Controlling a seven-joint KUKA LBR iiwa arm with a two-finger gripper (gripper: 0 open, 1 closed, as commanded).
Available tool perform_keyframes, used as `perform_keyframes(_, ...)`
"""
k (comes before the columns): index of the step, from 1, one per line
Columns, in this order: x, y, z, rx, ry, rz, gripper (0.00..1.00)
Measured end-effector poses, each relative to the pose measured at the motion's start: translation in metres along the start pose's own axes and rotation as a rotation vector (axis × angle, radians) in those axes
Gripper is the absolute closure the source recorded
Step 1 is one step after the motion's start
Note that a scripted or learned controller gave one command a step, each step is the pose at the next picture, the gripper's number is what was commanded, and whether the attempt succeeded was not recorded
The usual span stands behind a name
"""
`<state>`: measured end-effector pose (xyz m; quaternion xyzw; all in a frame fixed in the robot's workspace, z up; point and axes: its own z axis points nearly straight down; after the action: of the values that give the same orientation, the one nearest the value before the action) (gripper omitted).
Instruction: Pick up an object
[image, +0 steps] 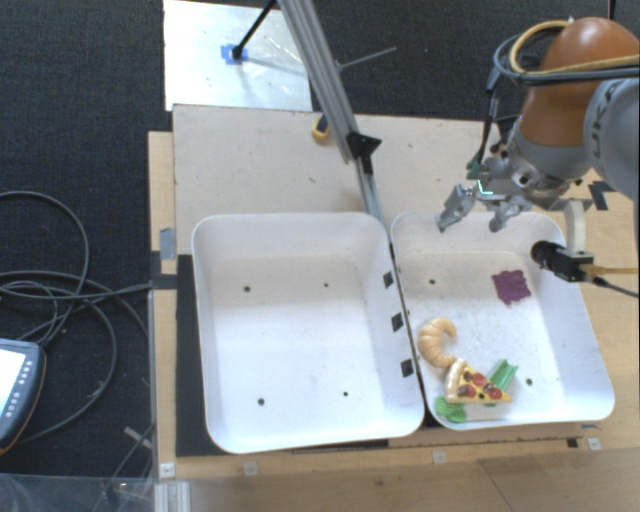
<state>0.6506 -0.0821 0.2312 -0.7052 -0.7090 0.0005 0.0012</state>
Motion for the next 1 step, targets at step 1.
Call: perform_keyframes(1, 0.0, 0.0007, -0.0022, -0.004, 0.0, -0.001, 0.0)
